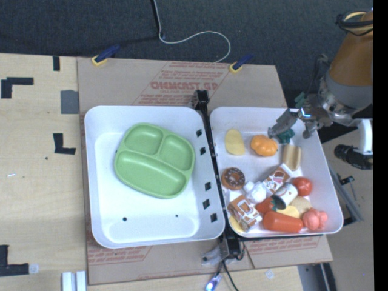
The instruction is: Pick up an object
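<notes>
Gripper (295, 126) jaws spread open, nothing between them, hovering over right bin (330, 174) far edge. Orange toy fruit (264, 145) sits just left-below jaws, apart from neighbours, so easiest grab imo. Drop straight, centre fingers around it, avoid hot dog bun (291, 157) beside.

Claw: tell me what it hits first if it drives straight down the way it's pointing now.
Most likely the orange fruit, which lies just below-left of the claw in the right bin. Depth is unclear from one slanted view, so it could instead land on bare bin floor beside the fruit.
</notes>
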`<state>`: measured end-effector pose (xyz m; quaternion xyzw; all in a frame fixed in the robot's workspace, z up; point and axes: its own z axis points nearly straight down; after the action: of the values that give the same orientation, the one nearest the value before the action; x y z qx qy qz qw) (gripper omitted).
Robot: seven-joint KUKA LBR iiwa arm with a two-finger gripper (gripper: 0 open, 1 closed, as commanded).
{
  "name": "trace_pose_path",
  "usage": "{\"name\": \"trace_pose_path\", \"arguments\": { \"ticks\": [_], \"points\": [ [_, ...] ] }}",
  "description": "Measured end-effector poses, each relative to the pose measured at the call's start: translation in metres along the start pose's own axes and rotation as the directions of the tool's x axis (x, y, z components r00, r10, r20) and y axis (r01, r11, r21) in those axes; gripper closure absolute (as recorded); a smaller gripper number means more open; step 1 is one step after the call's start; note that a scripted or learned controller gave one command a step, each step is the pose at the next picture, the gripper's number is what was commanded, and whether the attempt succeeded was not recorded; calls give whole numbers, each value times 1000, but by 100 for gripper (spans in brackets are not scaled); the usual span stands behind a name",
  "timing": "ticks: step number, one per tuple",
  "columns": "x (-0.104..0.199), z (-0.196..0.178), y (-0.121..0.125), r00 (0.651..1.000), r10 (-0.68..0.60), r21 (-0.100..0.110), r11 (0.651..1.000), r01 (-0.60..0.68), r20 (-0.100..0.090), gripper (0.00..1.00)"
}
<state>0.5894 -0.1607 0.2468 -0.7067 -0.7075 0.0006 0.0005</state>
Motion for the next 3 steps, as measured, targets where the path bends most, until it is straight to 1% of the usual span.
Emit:
{"name": "trace_pose_path", "arguments": {
  "ticks": [1,2,3],
  "points": [
    [68,56,-62,1000,-3,11,1000,3,-5,0],
    [163,64,-108,1000,-9,7,1000,9,-5,0],
    [158,54,-107,1000,-1,4,1000,1,-1,100]
  ]
}}
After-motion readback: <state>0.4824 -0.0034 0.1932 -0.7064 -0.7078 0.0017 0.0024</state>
